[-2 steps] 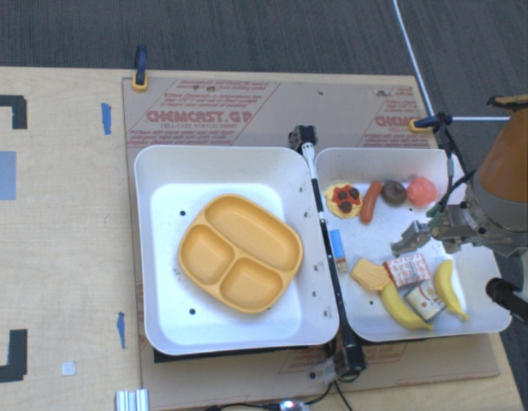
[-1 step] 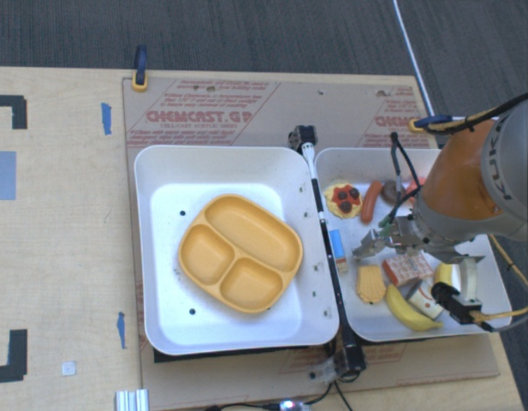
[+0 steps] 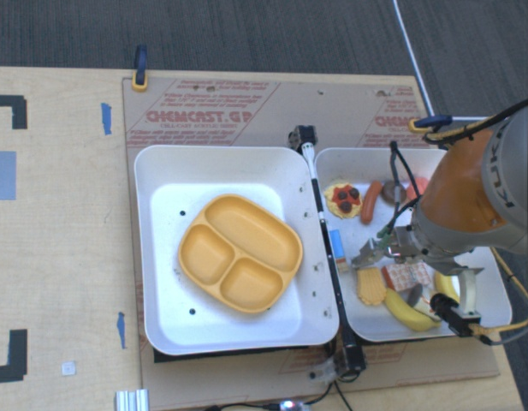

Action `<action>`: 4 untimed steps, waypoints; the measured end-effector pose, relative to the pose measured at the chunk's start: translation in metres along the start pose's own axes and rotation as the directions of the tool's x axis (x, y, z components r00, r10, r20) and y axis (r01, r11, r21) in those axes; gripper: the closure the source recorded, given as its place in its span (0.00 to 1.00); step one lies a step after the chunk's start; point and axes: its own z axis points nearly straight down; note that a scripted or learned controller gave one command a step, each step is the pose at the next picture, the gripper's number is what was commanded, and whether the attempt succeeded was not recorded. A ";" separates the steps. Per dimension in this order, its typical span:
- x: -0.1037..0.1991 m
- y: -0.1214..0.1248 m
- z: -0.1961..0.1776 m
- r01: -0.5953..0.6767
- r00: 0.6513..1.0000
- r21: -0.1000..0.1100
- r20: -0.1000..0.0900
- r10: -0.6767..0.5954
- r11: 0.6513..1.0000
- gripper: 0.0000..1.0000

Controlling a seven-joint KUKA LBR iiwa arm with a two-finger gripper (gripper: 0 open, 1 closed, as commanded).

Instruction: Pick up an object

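I'm looking down at the gripper point(image 3: 376, 253) hanging low in the right bin point(image 3: 495, 319), just above the yellow cracker point(image 3: 371, 288); whether it's spread or pressed together I cannot tell. The banana point(image 3: 406, 311), sausage point(image 3: 371, 199) and little pizza point(image 3: 345, 200) are lying nearby. I'm thinking it should be settling squarely over one item, avoiding the crowded neighbours

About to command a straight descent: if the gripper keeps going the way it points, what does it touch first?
Probably the red-and-white packet just under the gripper, beside the yellow cracker-like piece; depth is unclear from this view.
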 end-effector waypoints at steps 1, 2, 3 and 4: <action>0.006 -0.027 0.000 0.001 1.000 0.000 -0.001 -0.001 1.000 0.00; 0.005 -0.027 0.000 0.001 1.000 0.000 -0.001 -0.001 1.000 0.00; 0.004 -0.027 0.001 0.002 1.000 0.002 -0.003 -0.002 1.000 0.00; 0.006 -0.027 0.000 0.000 1.000 0.001 0.000 0.000 1.000 0.00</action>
